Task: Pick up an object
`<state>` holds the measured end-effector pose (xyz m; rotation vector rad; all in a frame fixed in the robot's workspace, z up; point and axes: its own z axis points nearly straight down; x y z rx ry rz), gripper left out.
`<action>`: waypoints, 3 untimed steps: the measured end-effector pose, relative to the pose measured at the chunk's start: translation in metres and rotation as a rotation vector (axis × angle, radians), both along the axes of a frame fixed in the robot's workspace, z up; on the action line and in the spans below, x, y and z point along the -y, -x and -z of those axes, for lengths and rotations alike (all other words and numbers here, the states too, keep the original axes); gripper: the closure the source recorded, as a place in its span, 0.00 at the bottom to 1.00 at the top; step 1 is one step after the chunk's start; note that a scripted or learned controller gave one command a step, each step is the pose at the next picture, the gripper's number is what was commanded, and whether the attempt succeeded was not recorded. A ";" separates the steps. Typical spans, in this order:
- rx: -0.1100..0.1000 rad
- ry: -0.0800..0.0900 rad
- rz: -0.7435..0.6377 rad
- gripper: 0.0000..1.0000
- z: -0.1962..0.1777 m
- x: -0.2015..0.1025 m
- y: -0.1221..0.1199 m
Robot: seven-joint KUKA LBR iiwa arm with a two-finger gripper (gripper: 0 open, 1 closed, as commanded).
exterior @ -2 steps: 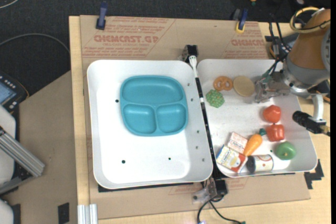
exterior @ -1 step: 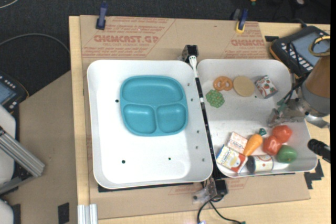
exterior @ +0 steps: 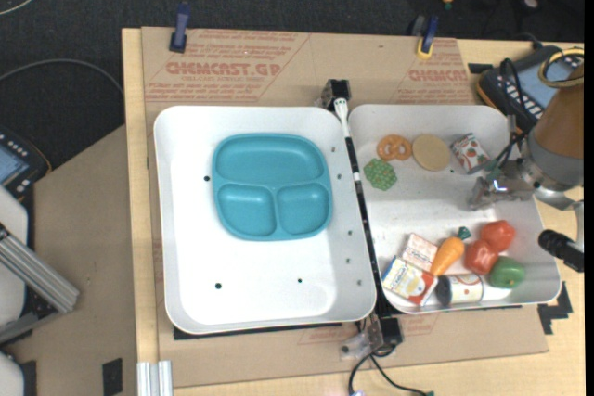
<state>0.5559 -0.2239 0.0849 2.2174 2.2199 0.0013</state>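
Blue tray [exterior: 272, 185] in the left bin [exterior: 176, 227]. Right of that tray, toys: green bit [exterior: 380, 173], pretzel [exterior: 393, 147], carrot [exterior: 445, 256]. Further right, fingers [exterior: 492, 187] low, nothing between; open or closed, cannot tell. Reaching step, probably. Next: line up over one toy and squeeze.

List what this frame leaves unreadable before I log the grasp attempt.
- pincer: small and blurred in the camera view; finger state unclear.
- arm: cut off by the right edge.
- packet print: too small to read.
- can: partly hidden behind the carrot and pepper.
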 end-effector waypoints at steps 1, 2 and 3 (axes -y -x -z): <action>0.003 0.001 0.002 1.00 -0.011 0.000 0.000; 0.006 0.002 0.002 1.00 -0.021 0.001 -0.001; 0.009 0.000 -0.005 1.00 -0.142 -0.056 -0.010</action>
